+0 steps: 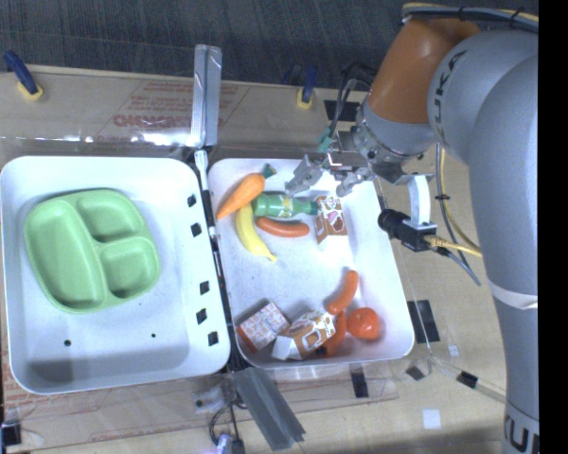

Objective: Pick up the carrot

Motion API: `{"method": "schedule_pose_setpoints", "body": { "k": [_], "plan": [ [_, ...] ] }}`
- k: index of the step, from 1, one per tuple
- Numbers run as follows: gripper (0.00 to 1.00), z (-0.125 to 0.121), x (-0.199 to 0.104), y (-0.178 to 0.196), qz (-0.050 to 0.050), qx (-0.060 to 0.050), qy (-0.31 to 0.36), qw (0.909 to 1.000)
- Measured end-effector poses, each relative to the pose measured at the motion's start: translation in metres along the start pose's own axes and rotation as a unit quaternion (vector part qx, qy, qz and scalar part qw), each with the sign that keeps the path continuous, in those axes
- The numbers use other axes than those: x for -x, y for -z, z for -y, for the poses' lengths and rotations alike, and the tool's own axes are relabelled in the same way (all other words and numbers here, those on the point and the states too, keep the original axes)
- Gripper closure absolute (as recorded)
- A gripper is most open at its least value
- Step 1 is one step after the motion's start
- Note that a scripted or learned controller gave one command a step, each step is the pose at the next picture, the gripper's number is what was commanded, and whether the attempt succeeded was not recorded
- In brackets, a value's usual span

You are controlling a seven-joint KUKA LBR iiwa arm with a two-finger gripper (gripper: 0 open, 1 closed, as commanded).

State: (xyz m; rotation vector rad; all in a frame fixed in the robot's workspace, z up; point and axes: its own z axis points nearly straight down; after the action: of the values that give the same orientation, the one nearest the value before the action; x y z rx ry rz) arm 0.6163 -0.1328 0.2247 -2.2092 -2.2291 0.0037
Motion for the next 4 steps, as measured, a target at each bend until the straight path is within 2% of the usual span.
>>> {"method": "schedule_pose_setpoints", "body": {
  "k": [1, 2, 3, 4],
  "plan": [
    [0.0, -0.041, -0.031, -0.111, 0.0, 0.001, 0.072, 0.9974],
    [1.0, -0.042, -0.032, -0.099, 0.001, 0.001, 0.074, 0.9973],
    [0.0, -0.042, -0.032, -0.099, 0.001, 0.001, 0.074, 0.9973],
    [0.0, -0.044, -0.039, -0.122, 0.0, 0.003, 0.139, 0.9903]
  ]
}}
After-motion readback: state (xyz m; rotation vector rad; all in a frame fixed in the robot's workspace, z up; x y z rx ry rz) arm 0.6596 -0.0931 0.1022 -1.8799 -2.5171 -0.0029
